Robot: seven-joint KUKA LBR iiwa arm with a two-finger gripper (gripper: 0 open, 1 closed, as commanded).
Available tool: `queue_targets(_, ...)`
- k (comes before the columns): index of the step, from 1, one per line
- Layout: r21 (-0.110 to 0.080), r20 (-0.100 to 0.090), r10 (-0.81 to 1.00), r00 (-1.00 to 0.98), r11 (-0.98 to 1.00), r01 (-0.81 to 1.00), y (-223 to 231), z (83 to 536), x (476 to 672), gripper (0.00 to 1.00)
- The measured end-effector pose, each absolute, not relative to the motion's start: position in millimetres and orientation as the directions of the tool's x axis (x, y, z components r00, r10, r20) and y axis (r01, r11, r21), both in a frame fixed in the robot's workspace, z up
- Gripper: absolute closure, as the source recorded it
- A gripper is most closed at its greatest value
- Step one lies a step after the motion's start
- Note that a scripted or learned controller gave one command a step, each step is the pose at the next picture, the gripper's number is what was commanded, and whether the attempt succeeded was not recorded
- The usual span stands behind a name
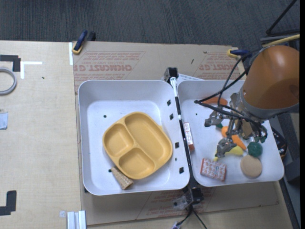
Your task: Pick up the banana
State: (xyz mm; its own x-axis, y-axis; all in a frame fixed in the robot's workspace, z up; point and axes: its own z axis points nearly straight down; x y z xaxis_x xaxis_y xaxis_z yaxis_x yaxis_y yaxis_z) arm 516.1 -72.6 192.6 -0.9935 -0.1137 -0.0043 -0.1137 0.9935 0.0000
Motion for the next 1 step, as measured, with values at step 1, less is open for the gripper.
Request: queue_targets(1,0.0,-0.005,0.073,-0.997,0.997,0.073,-59.5,281.8,496.3,0.0)
